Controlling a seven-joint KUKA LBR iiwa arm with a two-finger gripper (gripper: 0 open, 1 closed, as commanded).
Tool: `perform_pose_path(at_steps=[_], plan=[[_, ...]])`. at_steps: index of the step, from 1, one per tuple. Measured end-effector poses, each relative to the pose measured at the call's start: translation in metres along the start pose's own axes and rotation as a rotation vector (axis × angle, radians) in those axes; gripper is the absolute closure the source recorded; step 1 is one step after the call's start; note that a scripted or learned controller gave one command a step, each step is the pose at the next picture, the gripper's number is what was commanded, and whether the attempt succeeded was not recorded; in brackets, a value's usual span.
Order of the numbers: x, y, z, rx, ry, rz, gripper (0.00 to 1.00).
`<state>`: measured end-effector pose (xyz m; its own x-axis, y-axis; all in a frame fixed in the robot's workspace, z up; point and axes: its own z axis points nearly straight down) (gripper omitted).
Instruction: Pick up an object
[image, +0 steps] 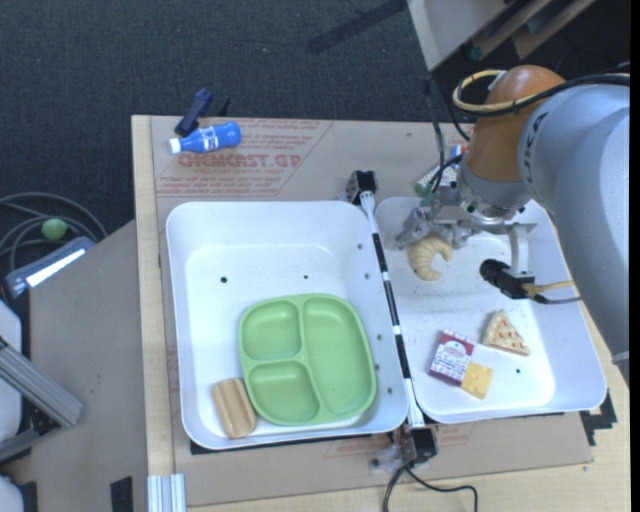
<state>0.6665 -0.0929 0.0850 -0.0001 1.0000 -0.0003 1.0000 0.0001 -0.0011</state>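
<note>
My gripper (437, 231) reaches down into the far left part of the right bin (570, 395), right above a tan croissant (430, 258) and touching or nearly touching its top. The croissant rests on the bin floor, close to the divider between the two bins. Nearer the front of that bin lie a pizza slice (507, 335), a red and white packet (452, 357) and a yellow cheese block (478, 380).
The left bin (200, 240) holds a green divided plate (305, 358) and a tan bread slice (233, 407) at its front left. A blue and white bottle (205, 137) lies on the bench behind the bins. The arm's bulk hangs over the right bin's far side.
</note>
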Motion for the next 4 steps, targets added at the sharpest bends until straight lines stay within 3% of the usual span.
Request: perform_pose_path(at_steps=[1, 2, 3, 4], plan=[[0.000, 0.001, -0.011, -0.004, -0.001, 0.000, 1.00], [0.000, 0.001, -0.011, -0.003, -0.001, 0.000, 0.00], [-0.075, -0.059, -0.031, 0.000, -0.001, 0.002, 0.00], [-0.010, -0.091, -0.064, 0.000, 0.002, -0.002, 0.00]])
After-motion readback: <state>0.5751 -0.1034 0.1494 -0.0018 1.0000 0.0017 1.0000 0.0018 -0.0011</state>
